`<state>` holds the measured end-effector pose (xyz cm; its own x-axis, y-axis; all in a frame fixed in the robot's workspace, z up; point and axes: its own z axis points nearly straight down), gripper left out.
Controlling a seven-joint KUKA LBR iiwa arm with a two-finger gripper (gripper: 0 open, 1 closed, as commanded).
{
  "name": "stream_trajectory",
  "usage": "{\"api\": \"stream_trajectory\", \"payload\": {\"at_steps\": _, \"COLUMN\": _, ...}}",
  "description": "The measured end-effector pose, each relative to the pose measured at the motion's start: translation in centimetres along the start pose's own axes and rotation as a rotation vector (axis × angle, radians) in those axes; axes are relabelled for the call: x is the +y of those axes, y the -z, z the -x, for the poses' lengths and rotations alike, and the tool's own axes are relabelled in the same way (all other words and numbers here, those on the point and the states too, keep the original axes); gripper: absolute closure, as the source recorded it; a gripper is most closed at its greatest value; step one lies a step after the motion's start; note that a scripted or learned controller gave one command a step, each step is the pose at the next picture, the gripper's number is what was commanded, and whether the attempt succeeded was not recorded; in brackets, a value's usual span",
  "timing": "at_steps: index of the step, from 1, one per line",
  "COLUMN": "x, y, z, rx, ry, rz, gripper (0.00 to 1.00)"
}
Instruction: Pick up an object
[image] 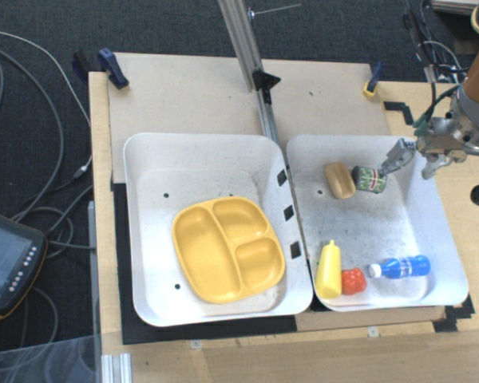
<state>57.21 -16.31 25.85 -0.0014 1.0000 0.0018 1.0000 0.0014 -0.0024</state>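
The right bin (431,206) holds a tan bun-shaped object (339,179) and a small green can (370,179) lying side by side near its back. At its front lie a yellow bottle (329,270), a small red object (353,281) and a blue bottle (399,267). My gripper (413,160) hangs over the bin's back right corner, just right of the green can. It is open, and nothing sits between its fingers. Its left fingertip (396,156) is close to the can.
The left bin (144,214) carries a yellow divided plate (227,248). A metal pole (243,34) rises at a slant from behind the bins. Blue clamps (112,66) sit at the bench's back corners. Cables hang at the far right.
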Motion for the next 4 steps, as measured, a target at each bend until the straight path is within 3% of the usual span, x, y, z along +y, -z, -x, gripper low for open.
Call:
{"api": "stream_trajectory", "payload": {"at_steps": 1, "x": 0.0, "y": 0.0, "z": 0.0, "rx": 0.0, "ry": 0.0, "rz": 0.0, "gripper": 0.0}}
{"api": "stream_trajectory", "payload": {"at_steps": 4, "x": 0.4, "y": -16.9, "z": -0.4, "rx": 0.001, "ry": -0.001, "rz": -0.004, "gripper": 0.0}}
